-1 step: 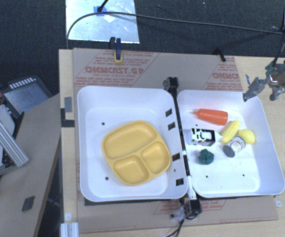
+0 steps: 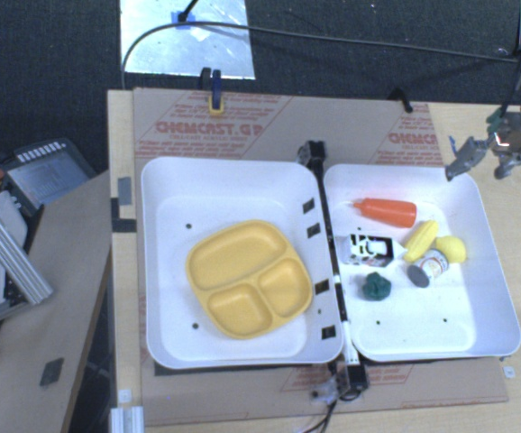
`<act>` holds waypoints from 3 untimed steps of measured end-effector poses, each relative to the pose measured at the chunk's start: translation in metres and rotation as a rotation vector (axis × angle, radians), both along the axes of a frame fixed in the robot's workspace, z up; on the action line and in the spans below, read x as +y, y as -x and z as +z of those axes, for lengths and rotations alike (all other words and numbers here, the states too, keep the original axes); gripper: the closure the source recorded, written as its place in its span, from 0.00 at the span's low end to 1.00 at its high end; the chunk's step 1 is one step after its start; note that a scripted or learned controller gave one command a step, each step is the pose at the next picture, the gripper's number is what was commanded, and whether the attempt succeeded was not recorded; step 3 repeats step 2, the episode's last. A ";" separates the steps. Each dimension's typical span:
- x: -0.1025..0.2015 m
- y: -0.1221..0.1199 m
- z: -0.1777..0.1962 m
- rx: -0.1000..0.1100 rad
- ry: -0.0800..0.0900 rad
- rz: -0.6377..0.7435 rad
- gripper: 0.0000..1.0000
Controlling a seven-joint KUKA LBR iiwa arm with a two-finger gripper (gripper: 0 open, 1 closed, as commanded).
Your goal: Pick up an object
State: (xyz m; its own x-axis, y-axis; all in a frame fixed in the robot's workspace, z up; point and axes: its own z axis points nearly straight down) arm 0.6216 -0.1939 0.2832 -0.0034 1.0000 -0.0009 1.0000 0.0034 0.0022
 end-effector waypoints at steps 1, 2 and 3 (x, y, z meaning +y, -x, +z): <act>0.005 0.000 -0.042 0.003 -0.001 0.000 0.00; -0.005 -0.002 -0.098 0.004 -0.001 -0.002 0.00; -0.005 -0.002 -0.098 0.004 -0.001 -0.002 0.00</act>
